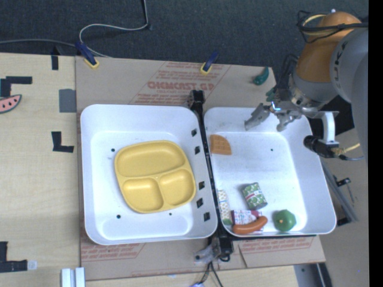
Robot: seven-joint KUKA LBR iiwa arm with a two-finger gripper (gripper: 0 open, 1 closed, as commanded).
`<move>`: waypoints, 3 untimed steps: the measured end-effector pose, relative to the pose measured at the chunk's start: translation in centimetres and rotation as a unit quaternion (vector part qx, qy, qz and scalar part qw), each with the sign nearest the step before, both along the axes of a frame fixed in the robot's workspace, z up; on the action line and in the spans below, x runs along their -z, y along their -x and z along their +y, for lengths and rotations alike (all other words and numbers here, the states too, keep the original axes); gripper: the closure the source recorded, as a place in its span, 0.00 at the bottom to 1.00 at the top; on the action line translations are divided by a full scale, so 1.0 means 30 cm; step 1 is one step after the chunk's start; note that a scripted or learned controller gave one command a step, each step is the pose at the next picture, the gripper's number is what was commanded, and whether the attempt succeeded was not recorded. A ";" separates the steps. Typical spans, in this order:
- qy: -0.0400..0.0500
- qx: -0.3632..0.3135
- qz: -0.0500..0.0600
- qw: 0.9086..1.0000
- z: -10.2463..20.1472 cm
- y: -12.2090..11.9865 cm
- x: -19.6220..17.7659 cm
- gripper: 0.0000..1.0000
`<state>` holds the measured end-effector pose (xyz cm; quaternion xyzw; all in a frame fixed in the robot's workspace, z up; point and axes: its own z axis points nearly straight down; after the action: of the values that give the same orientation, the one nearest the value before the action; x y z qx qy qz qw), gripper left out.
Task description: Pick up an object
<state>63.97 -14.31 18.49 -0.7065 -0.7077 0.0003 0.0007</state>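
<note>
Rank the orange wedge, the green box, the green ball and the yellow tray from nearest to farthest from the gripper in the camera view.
Measured from the gripper, above the right bin's far edge:
1. Orange wedge, right bin, far left corner.
2. Green box, right bin, lower middle.
3. Green ball, right bin, near right corner.
4. Yellow tray, left bin.
The ball and the tray are nearly too close to call.
</note>
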 end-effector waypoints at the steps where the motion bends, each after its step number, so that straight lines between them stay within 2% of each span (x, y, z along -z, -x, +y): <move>1: 0.000 0.001 0.001 1.000 0.013 0.256 0.211 0.00; 2: 0.001 0.001 -0.002 1.000 0.138 0.369 0.330 0.00; 3: 0.002 0.001 -0.003 1.000 0.134 0.367 0.297 1.00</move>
<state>52.98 -10.29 9.59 -0.7074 -0.7068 -0.0005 -0.0027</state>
